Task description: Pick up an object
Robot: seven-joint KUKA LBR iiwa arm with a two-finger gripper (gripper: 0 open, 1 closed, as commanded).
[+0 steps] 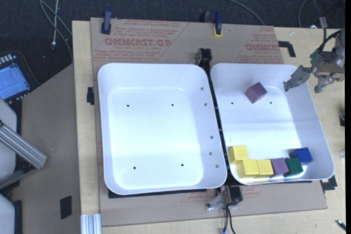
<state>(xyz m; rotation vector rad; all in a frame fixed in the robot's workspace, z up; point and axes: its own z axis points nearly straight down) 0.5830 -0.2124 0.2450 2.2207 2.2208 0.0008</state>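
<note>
Purple block (255,92) lies alone in far part of right bin (321,134), well apart from row of yellow, purple, green, blue blocks (269,164) along near wall. Gripper (307,78) hovers at bin's far right rim, fingers apart, nothing between them. Step: approach, no grasp yet. Next move, likely: shift left over purple block, descend, close.
</note>
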